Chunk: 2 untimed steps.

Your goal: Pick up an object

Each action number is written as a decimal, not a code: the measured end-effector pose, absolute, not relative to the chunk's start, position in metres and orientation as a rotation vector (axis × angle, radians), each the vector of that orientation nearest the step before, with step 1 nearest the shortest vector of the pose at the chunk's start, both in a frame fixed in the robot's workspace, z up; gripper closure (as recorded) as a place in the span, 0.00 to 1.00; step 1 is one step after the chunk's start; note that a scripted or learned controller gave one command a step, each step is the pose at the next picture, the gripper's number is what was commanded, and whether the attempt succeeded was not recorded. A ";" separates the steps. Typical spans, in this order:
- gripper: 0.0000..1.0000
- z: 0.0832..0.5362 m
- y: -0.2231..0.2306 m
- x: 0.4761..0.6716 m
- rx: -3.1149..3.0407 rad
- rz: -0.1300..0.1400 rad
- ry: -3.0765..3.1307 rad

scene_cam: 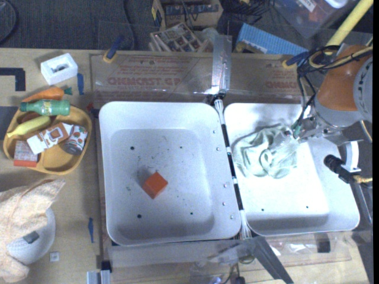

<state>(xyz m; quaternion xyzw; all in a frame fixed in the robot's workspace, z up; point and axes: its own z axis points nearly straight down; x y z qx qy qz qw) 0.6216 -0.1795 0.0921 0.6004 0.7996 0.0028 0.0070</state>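
I look down at a slant on my counter point(71, 218), which carries two shallow white bins side by side. My arm point(346, 90), grey with an orange band, comes in from three o'clock and ends over the right bin point(296, 206).

My tool point(298, 132) sits at the upper middle of that bin, right at the edge of a crumpled pale green cloth point(263, 152). The cloth lies at about eight o'clock from the tool, touching or nearly touching it; its long axis runs roughly from ten o'clock to four o'clock. The tool tip blurs into the folds, so I cannot tell how it stands or whether any cloth is caught in it.

The left bin point(118, 129) holds a small orange block point(156, 184), a little below its centre, well apart from the tool at about eight o'clock, across the wall between the bins.

At nine o'clock on the counter, a yellow bowl point(62, 165) holds a green bottle point(46, 107), a banana and small packets.

I judge the cloth the nearer thing to pick.
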 end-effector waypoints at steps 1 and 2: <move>0.00 0.092 -0.118 0.661 1.809 0.010 2.552; 0.00 0.092 -0.110 0.613 1.696 0.010 2.628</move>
